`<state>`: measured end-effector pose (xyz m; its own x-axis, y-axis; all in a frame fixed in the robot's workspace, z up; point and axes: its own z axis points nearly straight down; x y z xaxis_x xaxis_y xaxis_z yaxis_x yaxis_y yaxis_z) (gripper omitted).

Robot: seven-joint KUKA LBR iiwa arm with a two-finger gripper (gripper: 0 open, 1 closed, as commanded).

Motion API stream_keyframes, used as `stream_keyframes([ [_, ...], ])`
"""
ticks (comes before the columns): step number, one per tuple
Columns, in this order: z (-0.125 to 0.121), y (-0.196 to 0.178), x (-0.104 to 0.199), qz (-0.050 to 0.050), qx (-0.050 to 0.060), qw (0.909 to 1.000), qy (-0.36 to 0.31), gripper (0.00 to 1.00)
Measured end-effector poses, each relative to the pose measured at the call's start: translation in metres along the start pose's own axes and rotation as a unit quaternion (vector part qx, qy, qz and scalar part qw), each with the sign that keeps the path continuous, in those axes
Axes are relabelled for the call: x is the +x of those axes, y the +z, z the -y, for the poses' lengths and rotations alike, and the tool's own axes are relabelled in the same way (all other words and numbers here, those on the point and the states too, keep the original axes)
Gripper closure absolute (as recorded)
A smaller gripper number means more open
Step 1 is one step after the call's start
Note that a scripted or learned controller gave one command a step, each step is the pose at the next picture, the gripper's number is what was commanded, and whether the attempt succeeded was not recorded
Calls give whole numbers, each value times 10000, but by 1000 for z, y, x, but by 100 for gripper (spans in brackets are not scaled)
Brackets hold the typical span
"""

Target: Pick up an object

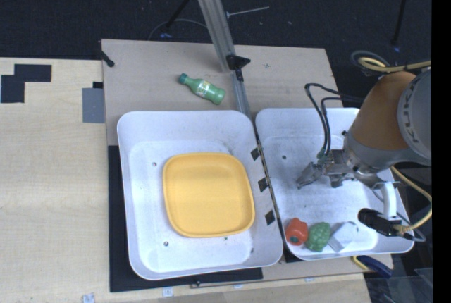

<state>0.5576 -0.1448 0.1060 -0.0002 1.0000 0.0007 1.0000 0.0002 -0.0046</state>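
Observation:
A red-orange toy pepper (297, 230), a green toy vegetable (318, 236) and a small grey-white block (342, 236) lie along the front edge of the right bin (289, 132). My gripper (318, 175) hangs over the middle of that bin, above and behind those objects, its fingers pointing left. I see nothing between the fingers. The wrist and the orange band sit to the right of it.
A yellow square plate (208, 193) lies in the left bin (134, 153). A green bottle (202, 88) lies on the bench behind the bins. A metal rail (218, 20) slants up from between the bins. Cables run by the arm.

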Motion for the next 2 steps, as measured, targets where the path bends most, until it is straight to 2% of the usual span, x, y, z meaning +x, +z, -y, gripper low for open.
stream_keyframes([
  [1, -1, -12, -2, 4, -21, 10000, 13, 100],
  [2, 2, -56, -8, 8, -38, 10000, 10, 100],
])
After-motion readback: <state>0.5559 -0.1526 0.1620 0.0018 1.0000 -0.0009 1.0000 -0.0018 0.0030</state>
